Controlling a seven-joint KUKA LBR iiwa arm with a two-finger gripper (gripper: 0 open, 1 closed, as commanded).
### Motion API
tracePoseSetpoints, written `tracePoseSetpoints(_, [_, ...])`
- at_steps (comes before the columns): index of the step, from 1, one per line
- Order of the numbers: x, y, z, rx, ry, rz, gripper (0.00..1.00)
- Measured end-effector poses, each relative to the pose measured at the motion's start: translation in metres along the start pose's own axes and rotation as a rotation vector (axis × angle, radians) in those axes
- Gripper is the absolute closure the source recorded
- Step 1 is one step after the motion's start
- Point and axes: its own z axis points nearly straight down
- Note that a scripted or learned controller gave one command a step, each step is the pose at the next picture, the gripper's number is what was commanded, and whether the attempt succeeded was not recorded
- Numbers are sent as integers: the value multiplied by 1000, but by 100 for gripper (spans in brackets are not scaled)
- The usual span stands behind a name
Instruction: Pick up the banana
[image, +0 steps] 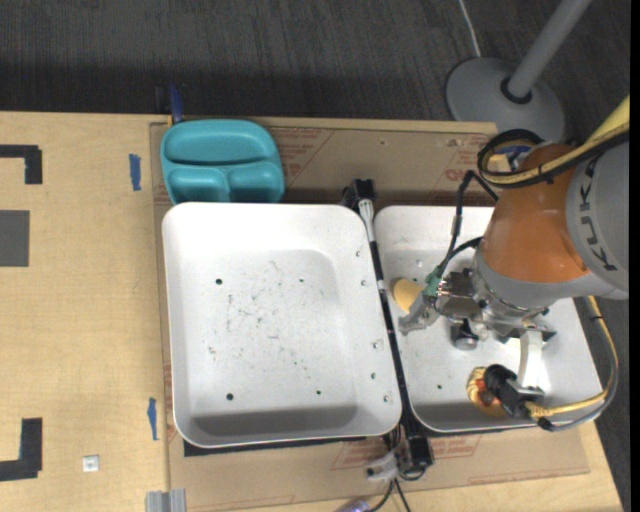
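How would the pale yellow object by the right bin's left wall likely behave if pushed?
The pale yellow object looks rounded, so it may roll or slide on the right bin's smooth floor. It lies near the left wall, which would probably stop it soon. The arm hides part of it, so stiffness is hard to judge.

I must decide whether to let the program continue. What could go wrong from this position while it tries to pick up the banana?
1. The arm covers much of the right bin, so a banana cannot be identified; the gripper may close on the wrong thing.
2. A pale rounded object lies close beside the gripper and could be pushed.
3. A yellow cable lies over the bin's rim and might catch.
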Motion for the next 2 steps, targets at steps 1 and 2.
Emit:
tracePoseSetpoints(1, [61, -25, 0, 1, 0, -37, 0])
tracePoseSetpoints(2, [138, -36, 54, -3, -2, -137, 0])
